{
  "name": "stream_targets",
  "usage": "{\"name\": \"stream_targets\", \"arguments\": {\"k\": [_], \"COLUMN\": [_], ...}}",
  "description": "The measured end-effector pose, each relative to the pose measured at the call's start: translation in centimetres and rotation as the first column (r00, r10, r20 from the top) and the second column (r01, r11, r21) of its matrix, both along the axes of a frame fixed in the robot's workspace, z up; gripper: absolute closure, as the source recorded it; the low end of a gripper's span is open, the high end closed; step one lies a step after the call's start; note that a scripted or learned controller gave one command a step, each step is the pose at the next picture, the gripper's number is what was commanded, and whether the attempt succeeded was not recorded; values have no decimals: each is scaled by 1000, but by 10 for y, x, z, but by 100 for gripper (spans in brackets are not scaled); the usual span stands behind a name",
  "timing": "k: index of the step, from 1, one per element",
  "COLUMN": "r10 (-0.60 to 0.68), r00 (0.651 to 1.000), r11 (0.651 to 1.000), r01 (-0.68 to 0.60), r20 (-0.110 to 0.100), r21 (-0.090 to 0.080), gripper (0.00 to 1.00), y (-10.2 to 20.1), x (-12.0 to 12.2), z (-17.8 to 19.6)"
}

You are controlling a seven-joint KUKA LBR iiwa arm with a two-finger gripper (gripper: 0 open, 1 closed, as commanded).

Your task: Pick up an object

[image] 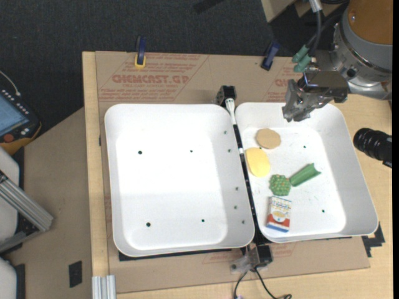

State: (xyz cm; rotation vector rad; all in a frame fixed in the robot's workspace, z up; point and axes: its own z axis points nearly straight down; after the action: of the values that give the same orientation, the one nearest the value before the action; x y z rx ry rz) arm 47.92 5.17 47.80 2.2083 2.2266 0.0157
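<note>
Four objects lie in the right bin (349, 142) — a tan cookie (269, 139), a yellow lemon-like piece (257, 162), green toy broccoli (293, 179) and a small carton (280, 214) — while the jaws (298, 112) hang over that bin's far edge, their state impossible to tell.

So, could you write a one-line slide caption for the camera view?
Gripper above the right bin, which holds a cookie, lemon, broccoli and carton.

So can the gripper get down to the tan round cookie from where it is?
Probably yes: the gripper hangs above the right bin's far end, and the tan cookie lies nearby with nothing on top of it; the yellow piece lies just beside it.
</note>
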Motion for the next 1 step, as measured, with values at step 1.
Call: {"name": "stream_targets", "arguments": {"k": [1], "r10": [-6], "r00": [1000], "r11": [1000], "r01": [6], "r20": [-17], "r21": [-4], "gripper": [100], "y": [13], "x": [12], "z": [-54]}}
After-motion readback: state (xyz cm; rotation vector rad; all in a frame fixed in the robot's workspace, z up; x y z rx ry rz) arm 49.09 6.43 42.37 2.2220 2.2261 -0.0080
